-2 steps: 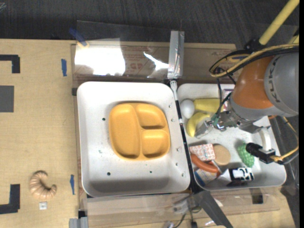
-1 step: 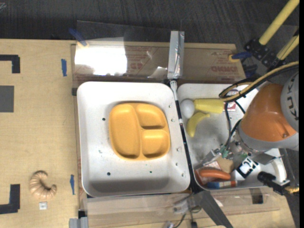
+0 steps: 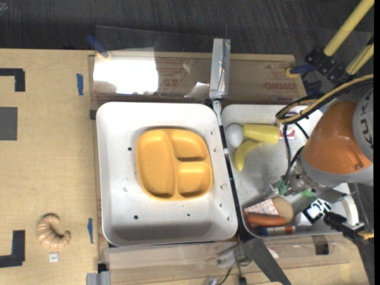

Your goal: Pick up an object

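The right bin (image 3: pixel 261 174) holds several toys. A white egg (image 3: pixel 234 134), a yellow block (image 3: pixel 262 133) and a yellow banana (image 3: pixel 243 154) lie at its far left. A red sausage (image 3: pixel 270 220), a tan round piece (image 3: pixel 284 208) and a pale wedge (image 3: pixel 263 206) lie along its near edge. My arm's orange band (image 3: pixel 335 141) hangs over the bin's right half. The gripper (image 3: pixel 290 186) is low beneath it, just above the tan piece and beside some green bits (image 3: pixel 298 192). The wrist hides most of it.
The left bin (image 3: pixel 113 177) carries a yellow divided plate (image 3: pixel 174 162). A curled tan toy (image 3: pixel 53 230) lies on the bench at the near left. A striped pen (image 3: pixel 278 231) rests on the right bin's near rim. Cables (image 3: pixel 303 108) loop above the arm.
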Tool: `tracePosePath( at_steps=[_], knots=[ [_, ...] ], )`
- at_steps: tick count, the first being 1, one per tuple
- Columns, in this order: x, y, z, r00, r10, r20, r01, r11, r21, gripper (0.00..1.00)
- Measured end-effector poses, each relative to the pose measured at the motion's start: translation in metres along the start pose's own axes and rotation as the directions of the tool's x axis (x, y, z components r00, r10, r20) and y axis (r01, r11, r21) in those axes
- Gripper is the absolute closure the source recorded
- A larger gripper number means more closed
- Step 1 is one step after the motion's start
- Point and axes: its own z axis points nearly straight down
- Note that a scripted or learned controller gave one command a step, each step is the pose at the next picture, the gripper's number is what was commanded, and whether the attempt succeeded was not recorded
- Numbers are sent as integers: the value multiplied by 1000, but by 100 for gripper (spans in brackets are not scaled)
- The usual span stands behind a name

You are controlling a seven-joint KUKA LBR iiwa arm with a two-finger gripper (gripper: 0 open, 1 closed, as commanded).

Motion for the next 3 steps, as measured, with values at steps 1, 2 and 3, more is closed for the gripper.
tracePosePath(
  at_steps=[1, 2, 3],
  knots=[
    [65, 18, -88, 998, 60, -9, -60, 998, 13, 100],
    [81, 22, -86, 1000, 14, -10, -14, 1000, 18, 100],
    [80, 22, -86, 1000, 15, -10, -15, 1000, 18, 0]
  ],
)
